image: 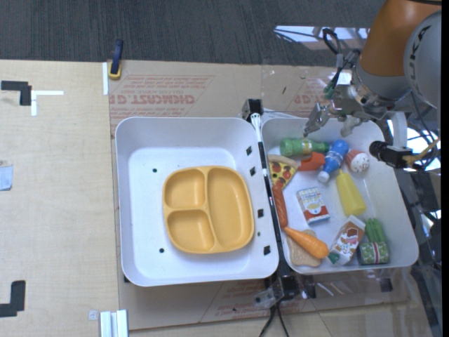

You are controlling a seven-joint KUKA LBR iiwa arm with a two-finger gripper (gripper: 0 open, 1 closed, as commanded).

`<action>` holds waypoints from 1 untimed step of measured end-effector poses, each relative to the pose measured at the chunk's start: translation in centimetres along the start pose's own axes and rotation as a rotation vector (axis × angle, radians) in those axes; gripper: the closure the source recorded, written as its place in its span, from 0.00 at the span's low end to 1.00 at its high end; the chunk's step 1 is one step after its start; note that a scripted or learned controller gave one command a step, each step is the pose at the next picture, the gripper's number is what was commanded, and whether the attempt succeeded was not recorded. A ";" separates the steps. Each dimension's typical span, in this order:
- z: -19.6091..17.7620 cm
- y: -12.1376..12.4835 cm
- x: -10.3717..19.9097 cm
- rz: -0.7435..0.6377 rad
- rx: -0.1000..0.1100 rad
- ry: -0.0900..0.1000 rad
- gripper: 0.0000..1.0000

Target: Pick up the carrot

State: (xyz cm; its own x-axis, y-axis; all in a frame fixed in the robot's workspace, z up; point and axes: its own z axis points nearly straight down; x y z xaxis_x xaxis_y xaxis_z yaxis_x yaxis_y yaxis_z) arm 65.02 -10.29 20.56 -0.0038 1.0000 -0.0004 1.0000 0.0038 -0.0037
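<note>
While jaws (330, 121) look parted, empty, carrot (306, 241) lies below, partly overlapping bread.

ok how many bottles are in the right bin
3. A green bottle lies along the far side, a blue-capped bottle sits tilted beside it, and a yellow bottle lies nearer the middle. Others may be hidden under the pile.

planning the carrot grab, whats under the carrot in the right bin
The carrot lies partly over a tan, bread-like slice on the floor of the right bin. The part of the slice beneath the carrot is covered.
</note>
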 end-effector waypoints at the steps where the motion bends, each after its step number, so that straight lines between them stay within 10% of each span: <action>1: -0.4 -7.6 -6.8 -0.003 -0.003 -0.002 0.00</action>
State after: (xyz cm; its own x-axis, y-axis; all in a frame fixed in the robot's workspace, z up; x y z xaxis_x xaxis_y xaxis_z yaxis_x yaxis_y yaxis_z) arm 57.43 -17.08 20.96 -0.0068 1.0000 -0.0022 1.0000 0.0068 -0.0003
